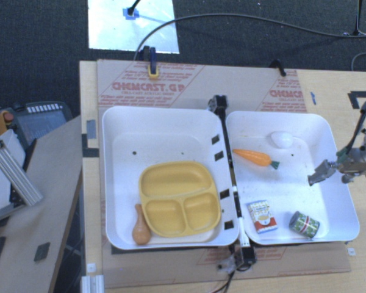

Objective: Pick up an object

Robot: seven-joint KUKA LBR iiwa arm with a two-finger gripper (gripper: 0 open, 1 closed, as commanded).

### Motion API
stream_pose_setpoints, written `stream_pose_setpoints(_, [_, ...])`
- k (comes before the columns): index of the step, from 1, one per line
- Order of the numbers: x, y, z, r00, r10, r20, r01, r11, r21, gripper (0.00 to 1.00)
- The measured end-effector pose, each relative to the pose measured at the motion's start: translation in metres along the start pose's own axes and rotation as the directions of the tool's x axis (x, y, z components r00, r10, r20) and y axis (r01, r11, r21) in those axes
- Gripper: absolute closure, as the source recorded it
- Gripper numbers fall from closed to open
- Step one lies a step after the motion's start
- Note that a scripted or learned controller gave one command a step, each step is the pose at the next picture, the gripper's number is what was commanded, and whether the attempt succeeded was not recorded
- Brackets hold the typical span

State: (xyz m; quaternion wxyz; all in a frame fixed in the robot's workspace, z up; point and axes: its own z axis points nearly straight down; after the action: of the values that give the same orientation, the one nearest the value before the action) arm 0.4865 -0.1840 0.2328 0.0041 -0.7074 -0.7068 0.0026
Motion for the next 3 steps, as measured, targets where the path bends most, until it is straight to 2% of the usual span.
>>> stream_pose_setpoints(1, [0.001, 0.003, -0.006, 1.0, -0.004, 0.003, 0.004, 1.0, -0.011, 0.0])
stream_pose_setpoints(2, [-0.004, 0.009, 0.053, 1.0, -0.002, 0.001, 0.002, 1.0, -0.007, 0.0])
stream_pose_setpoints(3, [0.0, 0.015, 0.097, 1.0, -0.002, 0.001, 0.002, 1.0, -0.008, 0.0])
